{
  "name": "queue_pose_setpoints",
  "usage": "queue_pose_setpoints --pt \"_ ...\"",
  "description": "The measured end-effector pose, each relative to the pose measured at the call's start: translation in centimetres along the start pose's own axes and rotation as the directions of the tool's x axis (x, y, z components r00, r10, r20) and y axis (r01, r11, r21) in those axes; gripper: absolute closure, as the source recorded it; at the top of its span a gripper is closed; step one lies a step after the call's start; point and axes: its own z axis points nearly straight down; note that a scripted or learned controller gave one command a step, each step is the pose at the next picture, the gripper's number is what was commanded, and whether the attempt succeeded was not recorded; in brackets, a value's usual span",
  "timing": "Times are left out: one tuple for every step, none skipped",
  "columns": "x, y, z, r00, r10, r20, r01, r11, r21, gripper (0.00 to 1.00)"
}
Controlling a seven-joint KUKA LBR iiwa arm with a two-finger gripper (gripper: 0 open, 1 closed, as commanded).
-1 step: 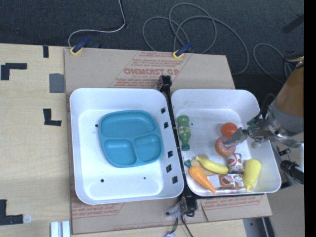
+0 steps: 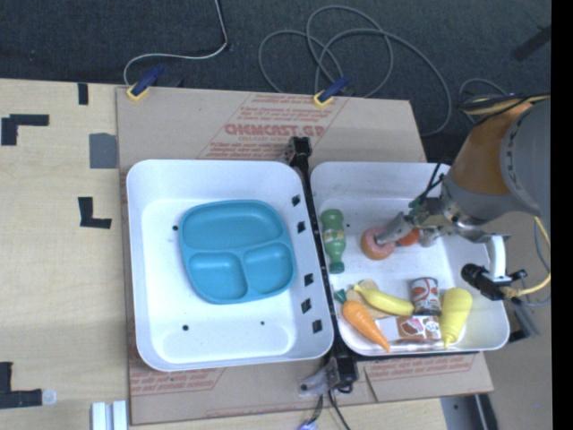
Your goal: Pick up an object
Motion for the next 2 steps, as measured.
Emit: queue_pose_setpoints --pt "-2.0 3.2 0.1 1.0 -0.001 -0.003 0.001 1.0 0.005 0.0" --pt "-1.9 3.2 -0.9 1.0 -0.002 -0.003 0.002 1.0 0.004 1.0"
